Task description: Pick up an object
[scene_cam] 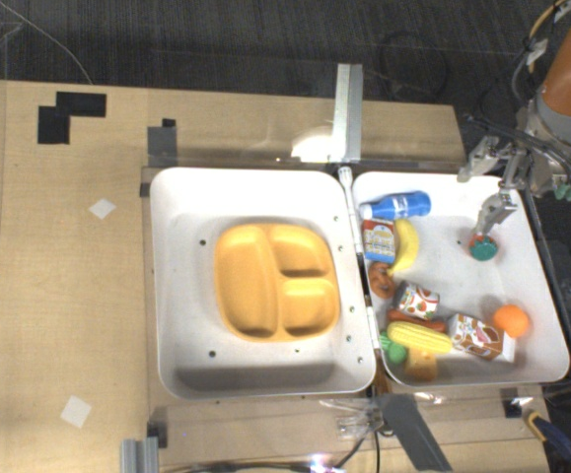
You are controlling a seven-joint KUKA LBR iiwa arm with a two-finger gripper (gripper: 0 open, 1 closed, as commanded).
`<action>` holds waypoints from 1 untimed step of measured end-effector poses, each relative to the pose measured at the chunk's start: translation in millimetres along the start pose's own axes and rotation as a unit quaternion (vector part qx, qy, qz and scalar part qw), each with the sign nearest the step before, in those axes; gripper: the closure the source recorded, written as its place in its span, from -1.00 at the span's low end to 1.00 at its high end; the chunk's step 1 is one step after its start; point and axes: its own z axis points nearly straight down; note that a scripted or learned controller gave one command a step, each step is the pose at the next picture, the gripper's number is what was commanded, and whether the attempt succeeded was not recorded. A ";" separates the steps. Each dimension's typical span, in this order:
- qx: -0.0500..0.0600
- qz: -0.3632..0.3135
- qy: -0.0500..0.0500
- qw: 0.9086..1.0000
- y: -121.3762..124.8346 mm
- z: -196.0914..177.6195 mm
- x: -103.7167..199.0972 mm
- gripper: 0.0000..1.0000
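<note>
So, camera view: bench with two white bins side by side. Left bin holds a yellow divided tray, lying flat near the middle. Right bin holds the clutter. Blue bottle lies on its side at the far left corner. Just below it a banana touches a small red-and-white carton. Brown round item sits by the divider wall. Lower down, a second carton, a corn cob, and a third carton are packed close, touching or nearly so. Something green pokes out under the corn at the left, too hidden to identify. Orange ball sits just right of the third carton. Teal round object sits alone in the upper right part of that bin, well apart from the pile.

Arm comes in from the right, orange band at the top right. End effector hangs over the right bin, its tip right above the teal object, seemingly touching or nearly touching it. Cannot tell how the end effector is set; nothing visibly gripped.
</note>
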 end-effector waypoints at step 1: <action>-0.002 -0.010 -0.001 1.000 61.0 45.6 -26.3 -1.00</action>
